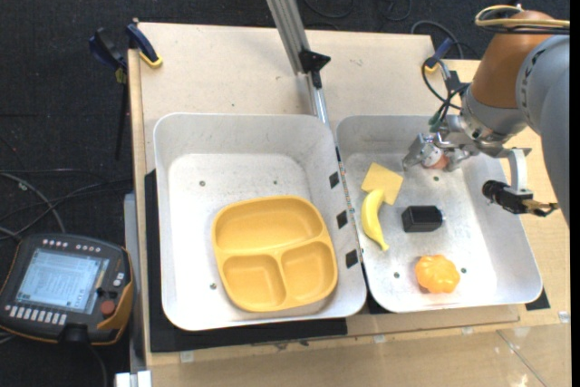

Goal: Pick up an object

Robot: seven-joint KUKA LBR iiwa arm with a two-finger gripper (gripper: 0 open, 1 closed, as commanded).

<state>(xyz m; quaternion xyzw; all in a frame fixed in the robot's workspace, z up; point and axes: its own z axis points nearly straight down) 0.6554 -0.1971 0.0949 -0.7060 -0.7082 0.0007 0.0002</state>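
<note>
Gripper [433, 157] above-right of black block [421, 218], near it; block's long axis runs left-right; grip state can't tell.

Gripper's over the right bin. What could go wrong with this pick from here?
1. The gripper hangs near the bin's back, apart from every object; closing here likely grabs nothing.
2. The banana touches the yellow wedge; grabbing one may drag the other.
3. The banana lies near the bin wall, so a finger could strike it.

yellow tray [272, 260] | yellow banana [372, 219] | black block [421, 217] | orange fruit [437, 274]
</note>
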